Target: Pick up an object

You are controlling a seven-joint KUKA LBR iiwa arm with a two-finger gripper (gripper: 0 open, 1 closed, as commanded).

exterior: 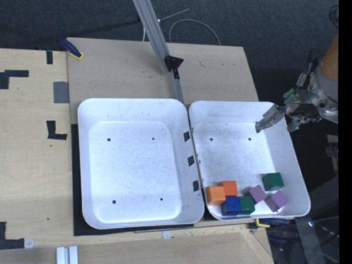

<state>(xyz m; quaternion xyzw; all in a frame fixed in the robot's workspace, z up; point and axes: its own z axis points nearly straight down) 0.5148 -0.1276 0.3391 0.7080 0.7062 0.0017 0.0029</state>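
Camera view: you look down at a slant on a wooden bench (220, 70) bearing two shallow white bins side by side.
Left bin (88, 147): white, speckled floor, dark dots near its corners.
Right bin (286, 147): touches the left bin along their shared rim; all blocks lie along its near edge.
Orange blocks (215, 194): two, touching, at the left of the cluster, one slightly behind the other.
Blue block (231, 204): just in front of the orange pair, touching the small green block (247, 204) on its right.
Purple blocks (257, 192): one beside the small green block, a second (276, 200) nearer the bin's right wall.
Dark green block (272, 180): farthest back of the cluster, near the right wall.
Gripper (265, 121): you see it above the right bin's far right corner, well apart from the blocks.
Fingers: you cannot tell how far apart they stand; nothing is visible between them.
Arm: enters from the right, orange band (331, 59) at the frame edge.
Metal rail (151, 26): slants across the bench behind the bins.
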